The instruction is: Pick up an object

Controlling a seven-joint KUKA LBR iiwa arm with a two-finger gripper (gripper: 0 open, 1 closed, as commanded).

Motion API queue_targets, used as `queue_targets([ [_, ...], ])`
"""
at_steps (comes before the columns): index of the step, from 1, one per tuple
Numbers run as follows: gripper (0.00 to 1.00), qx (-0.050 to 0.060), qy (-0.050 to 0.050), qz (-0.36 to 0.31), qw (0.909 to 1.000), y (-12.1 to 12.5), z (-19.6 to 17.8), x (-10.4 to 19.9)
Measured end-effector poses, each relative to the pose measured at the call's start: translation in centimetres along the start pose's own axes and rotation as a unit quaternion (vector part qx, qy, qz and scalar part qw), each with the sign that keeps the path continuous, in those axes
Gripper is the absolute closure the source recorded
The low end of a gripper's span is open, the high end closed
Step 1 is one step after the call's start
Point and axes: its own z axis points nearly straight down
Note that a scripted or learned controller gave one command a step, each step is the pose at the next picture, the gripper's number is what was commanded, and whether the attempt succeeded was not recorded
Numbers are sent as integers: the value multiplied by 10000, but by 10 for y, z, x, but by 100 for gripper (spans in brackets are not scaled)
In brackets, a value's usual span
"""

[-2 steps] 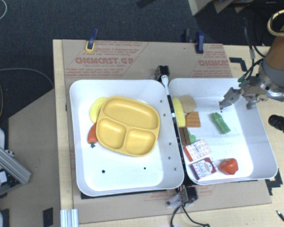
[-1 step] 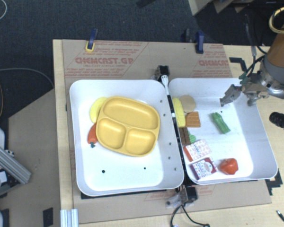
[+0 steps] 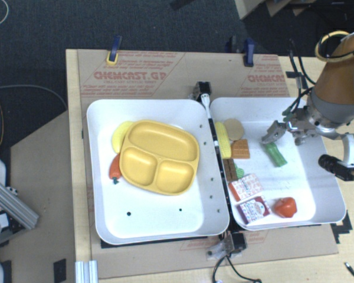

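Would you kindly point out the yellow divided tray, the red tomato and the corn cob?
yellow divided tray [image 3: 159, 157]: camera view, centre ridge.
red tomato [image 3: 285, 207]: camera view, its top.
corn cob [image 3: 223, 140]: camera view, mid-length.

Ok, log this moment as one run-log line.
arm: over right bin | gripper: above green piece, nothing seen held | left bin: yellow tray | pick: not done

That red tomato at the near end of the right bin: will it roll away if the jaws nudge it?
Likely yes. The tomato looks round and glossy, so it may roll or slip. It looks like a small toy, probably light. It lies free on the bin floor, close to a carton, which might stop it on that side.
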Motion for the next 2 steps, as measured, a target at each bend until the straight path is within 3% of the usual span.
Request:
queue_targets([
  [1, 0, -1, -1, -1, 10000, 0, 64, 3],
  [2, 0, -21, -5, 7, 10000, 0, 62, 3],
])
